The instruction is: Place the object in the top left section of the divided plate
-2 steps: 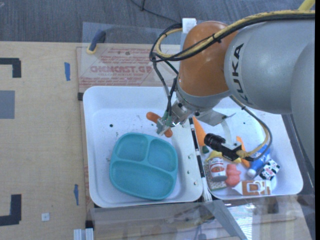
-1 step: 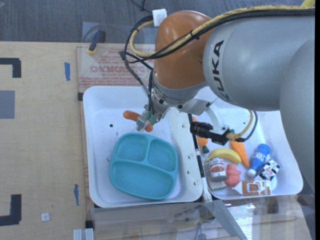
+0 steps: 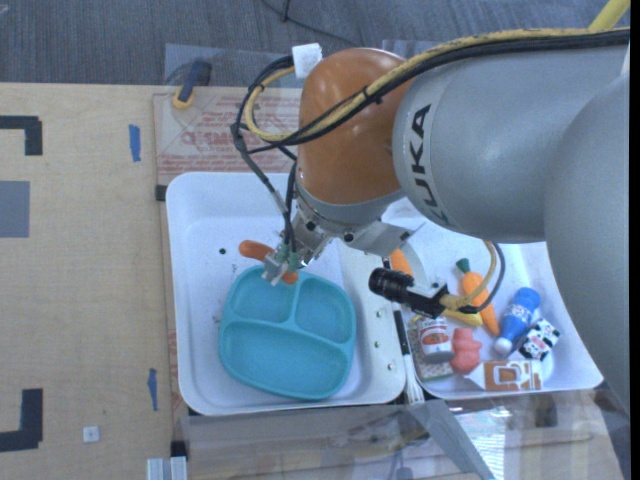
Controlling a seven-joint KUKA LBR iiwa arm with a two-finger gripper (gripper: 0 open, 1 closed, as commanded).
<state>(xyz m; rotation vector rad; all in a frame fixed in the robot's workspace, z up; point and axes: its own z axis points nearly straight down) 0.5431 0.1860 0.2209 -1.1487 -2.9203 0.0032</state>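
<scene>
Above plate [image 3: 290,343] rim — end effector [image 3: 281,265] by carrot [image 3: 255,252].

you're looking at a light blue divided plate [image 3: 290,340] lying flat in the left white bin, toward its near edge. raised ridges split it into three sections: two smaller ones along its far side and one wide one along the near side. just past its far rim sits a small orange object [image 3: 252,251], carrot-like in colour, lying on the bin floor, its one end hidden under the arm's tool. whether it touches the plate's rim, you cannot tell from here.
</scene>
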